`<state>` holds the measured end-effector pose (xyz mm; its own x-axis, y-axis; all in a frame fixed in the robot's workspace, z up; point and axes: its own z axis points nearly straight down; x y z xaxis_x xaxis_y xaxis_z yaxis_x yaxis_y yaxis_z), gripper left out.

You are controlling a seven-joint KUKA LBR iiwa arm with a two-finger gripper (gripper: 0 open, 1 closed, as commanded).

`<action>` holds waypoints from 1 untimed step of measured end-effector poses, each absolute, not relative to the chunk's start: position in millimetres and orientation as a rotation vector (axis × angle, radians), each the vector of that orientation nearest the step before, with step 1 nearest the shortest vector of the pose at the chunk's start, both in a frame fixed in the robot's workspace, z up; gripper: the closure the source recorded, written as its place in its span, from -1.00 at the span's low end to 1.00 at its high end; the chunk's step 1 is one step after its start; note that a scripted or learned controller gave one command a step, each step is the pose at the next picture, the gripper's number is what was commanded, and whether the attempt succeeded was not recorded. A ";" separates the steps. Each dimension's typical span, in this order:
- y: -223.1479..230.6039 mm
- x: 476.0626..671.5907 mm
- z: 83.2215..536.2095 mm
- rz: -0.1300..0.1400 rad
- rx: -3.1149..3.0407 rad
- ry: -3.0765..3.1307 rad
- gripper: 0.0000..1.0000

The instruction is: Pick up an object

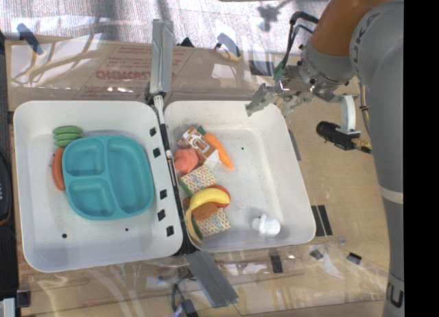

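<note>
Banana [208, 197] nearest, red "CHEMCAST" on cardboard [123, 74], empty pincer [267, 100] fingers apart.

1. On the flattened brown cardboard [130, 68] behind the two bins I see red print, with one larger word starting roughly "CHEMCAST"; I cannot confirm the letters.
2. The smaller red lines above it are too blurred to read.

Two white bins [27, 171]; perhaps cardboard [116, 68] behind.
</note>
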<state>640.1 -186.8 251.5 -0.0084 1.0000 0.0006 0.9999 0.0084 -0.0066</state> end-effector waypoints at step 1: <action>-186.0 641.9 257.8 0.012 -2.198 -2.233 1.00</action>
<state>641.9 -186.0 257.8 -0.0160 0.9999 0.0005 0.9998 0.0160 -0.0113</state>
